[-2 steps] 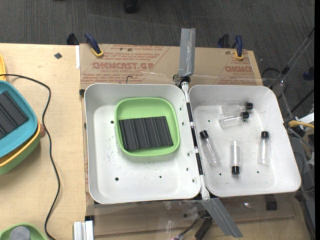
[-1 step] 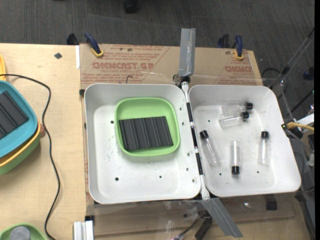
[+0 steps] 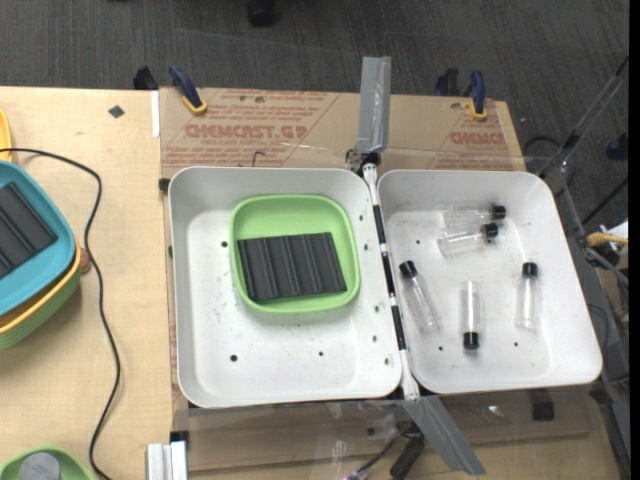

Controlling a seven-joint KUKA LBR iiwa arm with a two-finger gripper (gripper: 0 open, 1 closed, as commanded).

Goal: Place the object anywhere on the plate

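A green square plate (image 3: 345,230) sits in the left white bin (image 3: 200,298), towards its back. A dark ribbed rectangular pad (image 3: 292,266) lies flat on the plate. In the right white bin (image 3: 570,298) lie several clear plastic vials with black caps: two near the back (image 3: 470,214) (image 3: 462,238), one at the left side (image 3: 417,293), one in the middle (image 3: 468,313) and one at the right (image 3: 526,293).
Brown cardboard (image 3: 260,128) lies under and behind the bins, held by blue clamps (image 3: 186,88) (image 3: 476,96). A stack of teal and yellow plates (image 3: 30,258) stands on the wooden bench at the left, with a black cable (image 3: 100,268) running past it.
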